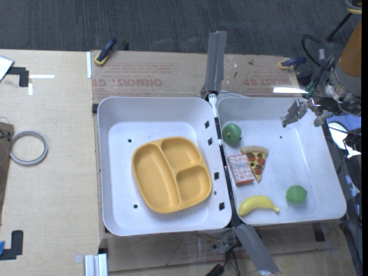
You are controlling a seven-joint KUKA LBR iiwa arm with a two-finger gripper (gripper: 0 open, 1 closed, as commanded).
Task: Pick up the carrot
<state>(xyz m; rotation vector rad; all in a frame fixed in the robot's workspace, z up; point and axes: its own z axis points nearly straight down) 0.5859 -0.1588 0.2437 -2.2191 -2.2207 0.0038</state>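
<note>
1. The gripper [294,114] hangs over the upper right part of the right bin [307,154], near its back wall. Whether it is open or closed cannot be told at this size.
2. No plain carrot shape is visible. The nearest candidate is a round green thing [232,133] with an orange spot, lying by the bin's left wall; I cannot tell whether it is the carrot.
3. If so, it lies to the claw's left in this view and slightly nearer the camera, with no visible long axis.
4. Pizza slice [256,161], banana [258,204] and green ball [296,195] lie further forward, apart from it.
</note>
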